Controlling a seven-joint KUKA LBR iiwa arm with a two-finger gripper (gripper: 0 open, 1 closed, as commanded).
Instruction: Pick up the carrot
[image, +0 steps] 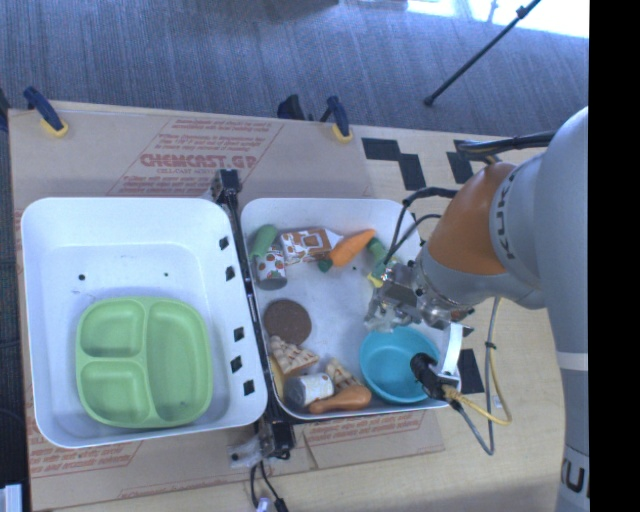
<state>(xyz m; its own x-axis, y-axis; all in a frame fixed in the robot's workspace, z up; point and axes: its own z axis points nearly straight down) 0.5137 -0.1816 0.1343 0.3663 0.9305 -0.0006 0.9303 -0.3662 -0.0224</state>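
Lying carrot (350, 248) near tool (388, 302)

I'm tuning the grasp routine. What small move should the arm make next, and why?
Probably a short shift toward the bin's far wall. The gripper hangs over the right white bin beside the blue bowl, while the orange carrot with green top lies apart from it, near the far wall, untouched.

Orange carrot (352, 247), green divided plate (145, 361), blue bowl (392, 365), white bins (50, 230), perhaps brown disc (288, 321)
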